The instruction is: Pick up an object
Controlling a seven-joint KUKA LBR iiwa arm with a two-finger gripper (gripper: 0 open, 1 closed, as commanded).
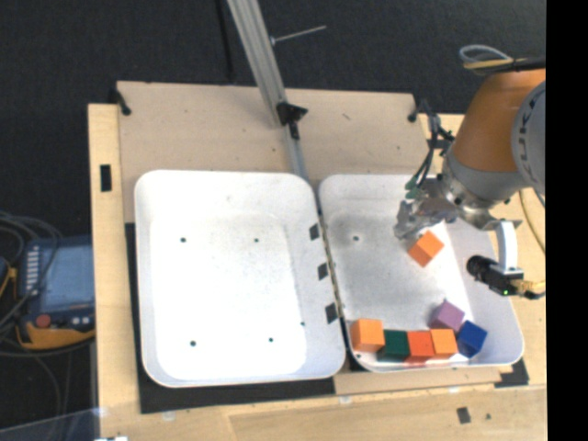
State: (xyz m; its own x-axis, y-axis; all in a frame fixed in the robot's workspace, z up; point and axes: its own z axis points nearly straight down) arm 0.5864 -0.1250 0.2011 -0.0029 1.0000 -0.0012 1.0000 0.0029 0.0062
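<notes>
An orange block point(424, 247) hangs tilted, a corner pointing down, directly under the pincer point(416, 228), over the upper right part of the right bin point(358, 274). The block's top edge meets the pincer tips, so the pincer looks clenched on it. The grey arm with its orange band point(491, 131) comes in from the right, above the bin's right rim.

Below the block the bin floor lies open across its middle and left side. Along the near rim sits a row of blocks: an orange one point(368, 333), a dark green one point(396, 344), a red-orange one point(421, 343), another orange one point(444, 341) and a blue one point(470, 336); a purple block point(448, 315) rests just behind the last two. They crowd the near right corner, close to the wall.

The left bin point(156, 274) touches the right one along the shared middle edge, where small black clips sit. Both bins stand on the table point(184, 122), with bare board behind them. A slanted metal rail point(262, 53) crosses the back. No writing can be read anywhere.
</notes>
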